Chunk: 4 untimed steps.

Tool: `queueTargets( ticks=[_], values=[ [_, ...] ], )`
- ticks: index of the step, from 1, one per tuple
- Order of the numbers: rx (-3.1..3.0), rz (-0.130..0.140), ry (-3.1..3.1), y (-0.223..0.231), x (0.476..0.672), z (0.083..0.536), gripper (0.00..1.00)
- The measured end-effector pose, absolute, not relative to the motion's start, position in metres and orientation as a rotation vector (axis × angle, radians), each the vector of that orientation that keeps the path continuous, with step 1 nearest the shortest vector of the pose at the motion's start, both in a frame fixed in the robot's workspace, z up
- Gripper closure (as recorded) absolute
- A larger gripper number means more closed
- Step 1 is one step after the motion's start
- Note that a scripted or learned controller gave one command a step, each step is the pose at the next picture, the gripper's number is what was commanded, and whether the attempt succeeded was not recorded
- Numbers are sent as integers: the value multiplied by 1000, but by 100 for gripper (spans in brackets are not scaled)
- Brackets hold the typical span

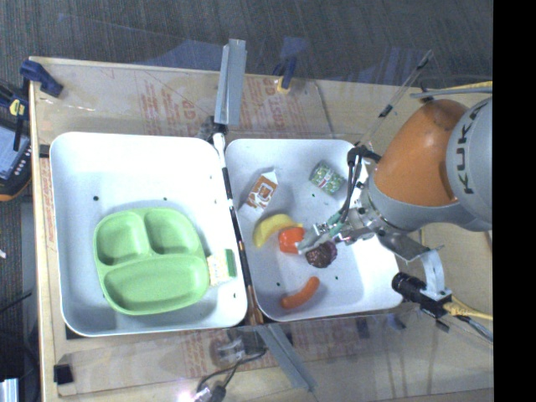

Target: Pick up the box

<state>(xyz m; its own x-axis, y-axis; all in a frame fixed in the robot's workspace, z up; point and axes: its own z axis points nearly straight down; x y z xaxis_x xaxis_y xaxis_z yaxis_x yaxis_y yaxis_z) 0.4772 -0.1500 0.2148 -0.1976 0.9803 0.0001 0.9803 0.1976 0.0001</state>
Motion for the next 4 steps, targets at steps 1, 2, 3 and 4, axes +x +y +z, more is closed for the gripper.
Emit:
queueTargets(
  ticks=[1, 2, 3, 4],
  values=[
    [-1314, -1, -2858, -46, 478, 311, 100],
    [-1853, 4, -2533, -73, 476, 253, 100],
    [-1192, 0, -2911, -41, 478, 308, 100],
    [-1800, 4, -2570, -35, 496, 250, 100]
  ],
)
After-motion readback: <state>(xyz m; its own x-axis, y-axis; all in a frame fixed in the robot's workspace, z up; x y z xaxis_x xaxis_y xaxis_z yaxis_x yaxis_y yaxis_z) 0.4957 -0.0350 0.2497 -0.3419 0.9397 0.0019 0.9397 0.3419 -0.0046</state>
